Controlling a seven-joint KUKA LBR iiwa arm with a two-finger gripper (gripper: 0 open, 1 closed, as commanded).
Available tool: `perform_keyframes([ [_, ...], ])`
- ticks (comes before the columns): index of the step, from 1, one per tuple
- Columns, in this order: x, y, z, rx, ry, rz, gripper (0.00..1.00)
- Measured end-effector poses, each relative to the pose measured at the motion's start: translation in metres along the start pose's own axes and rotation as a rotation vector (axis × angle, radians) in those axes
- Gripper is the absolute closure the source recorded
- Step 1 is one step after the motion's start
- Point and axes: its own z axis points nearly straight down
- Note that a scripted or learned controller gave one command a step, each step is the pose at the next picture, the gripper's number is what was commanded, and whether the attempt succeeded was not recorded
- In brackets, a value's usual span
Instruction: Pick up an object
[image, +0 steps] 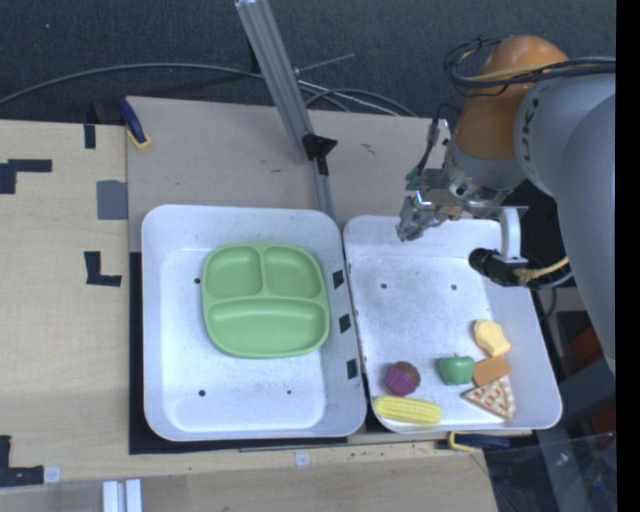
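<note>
Yellow, purple, green, orange and tan toy foods, six in all, are gathered at the near end of the right bin (400, 290); one ear of corn (407, 409) is laid along the near rim; one purple round piece (403, 377) is seen just behind it; one green piece (456, 369) with a dark stalk is set to its right; one yellow chunk (490, 336) is placed near the right wall, one orange piece (490, 370) is touching it on the near side, and one pizza slice (491, 398) is tucked into the near right corner. None of these is held; the gripper (412, 226) is poised over the far left corner of the same bin, well apart from the group, and nothing is seen between its fingers; how far the jaws are parted cannot be told from this slant. The grey arm (570, 120) with its orange band (500, 85) is brought in from the right. One green divided plate (265, 300), with three compartments, is set in the left bin (170, 400); the two white bins are laid side by side, touching along their inner edges. The bench (60, 330) is a pale wooden surface marked with dark tape pieces; one metal post (285, 85) is raised behind the bins, and dark carpet with cables (200, 70) is seen beyond.
</note>
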Motion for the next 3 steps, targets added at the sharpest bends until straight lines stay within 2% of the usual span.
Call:
perform_keyframes([
  [1, -0.007, 0.003, -0.047, -0.001, -0.001, 0.0, 1.0],
  [2, -0.006, 0.003, -0.061, 0.003, 0.0, 0.001, 1.0],
  [3, 0.046, 0.015, -0.046, 0.005, 0.001, -0.003, 1.0],
])
